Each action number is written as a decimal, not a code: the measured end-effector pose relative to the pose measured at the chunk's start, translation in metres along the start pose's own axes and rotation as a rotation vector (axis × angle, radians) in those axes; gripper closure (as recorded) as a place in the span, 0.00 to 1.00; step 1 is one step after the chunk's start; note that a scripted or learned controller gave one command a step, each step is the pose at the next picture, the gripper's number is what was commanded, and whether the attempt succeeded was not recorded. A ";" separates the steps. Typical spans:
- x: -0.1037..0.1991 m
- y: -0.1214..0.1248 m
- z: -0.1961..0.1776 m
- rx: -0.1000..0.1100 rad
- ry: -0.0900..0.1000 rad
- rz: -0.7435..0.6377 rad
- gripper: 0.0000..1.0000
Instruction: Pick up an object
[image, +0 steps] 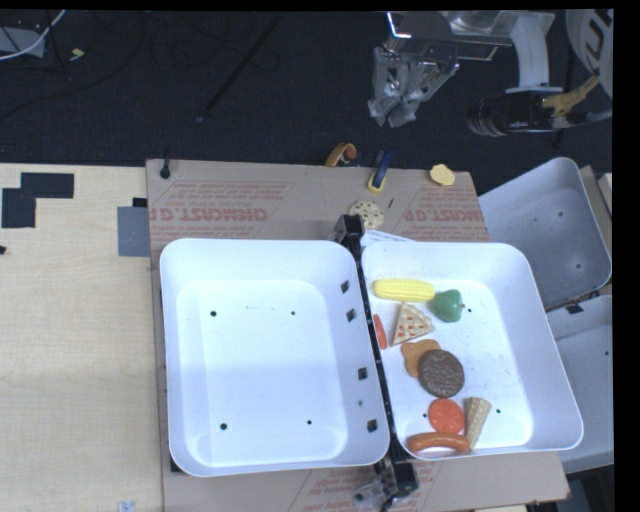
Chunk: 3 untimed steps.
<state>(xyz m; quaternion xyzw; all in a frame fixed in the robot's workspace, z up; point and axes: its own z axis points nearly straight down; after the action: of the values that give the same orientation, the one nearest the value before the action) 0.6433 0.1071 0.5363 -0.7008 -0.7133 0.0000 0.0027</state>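
Toy food (430, 350) lies in the right bin (535, 330): a yellow corn cob (403, 290), a green pepper (448, 304), a brown cookie (441, 373) and a sausage (437, 442) among it. The left bin (190, 350) sits just beside it on a cardboard sheet (250, 205) over the pale wooden desk (70, 350), with dark floor beyond. The hand (398, 105) hangs high above the far edge, grasping nothing; I cannot tell how its fingers are set.

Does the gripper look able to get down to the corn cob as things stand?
Probably yes: the gripper hangs beyond the bins, and the corn cob lies uncovered in the right bin, nothing on top.
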 end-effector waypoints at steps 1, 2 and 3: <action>0.147 -0.013 0.001 0.001 0.000 0.001 1.00; 0.071 -0.009 0.122 0.013 -0.011 0.024 1.00; -0.115 -0.001 0.064 -0.006 -0.009 0.031 1.00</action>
<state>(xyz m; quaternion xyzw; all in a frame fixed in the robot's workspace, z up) 0.6440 -0.0079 0.4722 -0.7119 -0.7023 0.0012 -0.0025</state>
